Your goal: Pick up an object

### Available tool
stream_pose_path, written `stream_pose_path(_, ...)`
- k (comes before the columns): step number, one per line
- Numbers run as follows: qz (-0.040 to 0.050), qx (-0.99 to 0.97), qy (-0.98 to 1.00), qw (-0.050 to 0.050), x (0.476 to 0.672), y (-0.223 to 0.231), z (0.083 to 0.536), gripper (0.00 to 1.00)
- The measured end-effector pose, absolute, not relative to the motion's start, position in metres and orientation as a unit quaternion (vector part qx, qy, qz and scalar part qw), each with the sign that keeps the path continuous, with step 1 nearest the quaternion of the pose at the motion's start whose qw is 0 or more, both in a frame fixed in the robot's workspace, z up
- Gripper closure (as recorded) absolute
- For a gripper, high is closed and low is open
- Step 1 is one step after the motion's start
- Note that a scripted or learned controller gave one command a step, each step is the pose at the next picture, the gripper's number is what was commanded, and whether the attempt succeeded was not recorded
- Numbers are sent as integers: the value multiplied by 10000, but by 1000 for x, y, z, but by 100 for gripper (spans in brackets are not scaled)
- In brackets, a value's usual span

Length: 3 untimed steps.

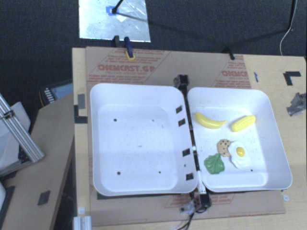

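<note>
Inside right bin (273, 123): banana (209, 120), corn (243, 123), egg (239, 154).

Banana (209, 120), corn (243, 123), cookie (223, 147), egg (239, 155), leaf (214, 163) in right bin (273, 143).

You see two white bins side by side; the right bin (273, 128) holds a banana (209, 120), corn cob (243, 123), cookie (223, 147), fried egg (239, 155) and green leaf (214, 163); the left bin (136, 92) adjoins it.

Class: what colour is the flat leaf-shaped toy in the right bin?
Green, seen in the camera view.
</note>
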State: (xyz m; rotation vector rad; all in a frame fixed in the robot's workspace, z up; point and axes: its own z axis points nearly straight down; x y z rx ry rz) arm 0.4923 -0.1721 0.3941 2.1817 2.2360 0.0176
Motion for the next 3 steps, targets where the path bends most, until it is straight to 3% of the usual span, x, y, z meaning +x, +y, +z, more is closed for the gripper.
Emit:
stream_pose_path(1, 53, 6985, 7155, 85, 492, -172, 394, 0)
stream_pose_path(2, -11, 7036, 7105, -32, 530, -117, 281, 0)
stream_pose_path(3, 14, 7048, 7094, 24, 531, -122, 299, 100)
